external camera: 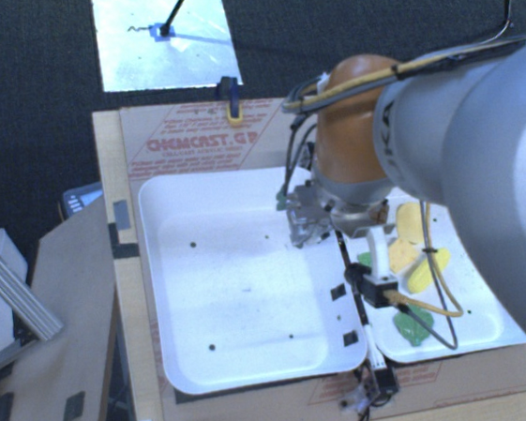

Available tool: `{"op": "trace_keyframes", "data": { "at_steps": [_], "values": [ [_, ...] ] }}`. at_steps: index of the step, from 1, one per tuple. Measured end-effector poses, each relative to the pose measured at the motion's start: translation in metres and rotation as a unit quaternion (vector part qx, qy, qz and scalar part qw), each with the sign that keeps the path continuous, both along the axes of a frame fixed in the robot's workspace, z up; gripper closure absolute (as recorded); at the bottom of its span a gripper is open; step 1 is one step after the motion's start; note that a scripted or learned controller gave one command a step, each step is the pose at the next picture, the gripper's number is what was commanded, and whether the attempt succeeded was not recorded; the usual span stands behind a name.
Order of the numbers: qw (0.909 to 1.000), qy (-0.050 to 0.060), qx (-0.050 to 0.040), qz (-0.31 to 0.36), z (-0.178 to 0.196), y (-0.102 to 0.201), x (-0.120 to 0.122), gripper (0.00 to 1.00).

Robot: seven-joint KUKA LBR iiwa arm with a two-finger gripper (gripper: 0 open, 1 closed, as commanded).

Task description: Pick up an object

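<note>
1. The grey arm (462, 135) reaches in from the right; its orange band (356, 119) sits above the wrist.
2. The hand (304, 224) hangs over the right edge of the left bin (232, 350); whether it is wide or narrow, I cannot tell.
3. In the right bin (484, 326) lie yellow objects (407, 250) and a green object (413, 329), partly hidden by the arm; both bins rest on the desk (131, 295).

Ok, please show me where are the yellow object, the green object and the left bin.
yellow object (410, 254): camera view, on its middle, in the right bin.
green object (413, 330): camera view, on its body, near the right bin's front edge.
left bin (244, 292): camera view, on its bare white floor.
</note>
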State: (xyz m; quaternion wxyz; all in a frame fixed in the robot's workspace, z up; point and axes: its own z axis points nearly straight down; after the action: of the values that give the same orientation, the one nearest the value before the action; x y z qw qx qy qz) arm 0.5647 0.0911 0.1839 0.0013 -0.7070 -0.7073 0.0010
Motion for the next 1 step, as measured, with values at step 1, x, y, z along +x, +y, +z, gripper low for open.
{"op": "trace_keyframes", "data": {
  "at_steps": [1],
  "values": [
    [1.0,0.0,0.0005,0.004,-0.0605,0.0545,0.002,1.0]
  ]
}}
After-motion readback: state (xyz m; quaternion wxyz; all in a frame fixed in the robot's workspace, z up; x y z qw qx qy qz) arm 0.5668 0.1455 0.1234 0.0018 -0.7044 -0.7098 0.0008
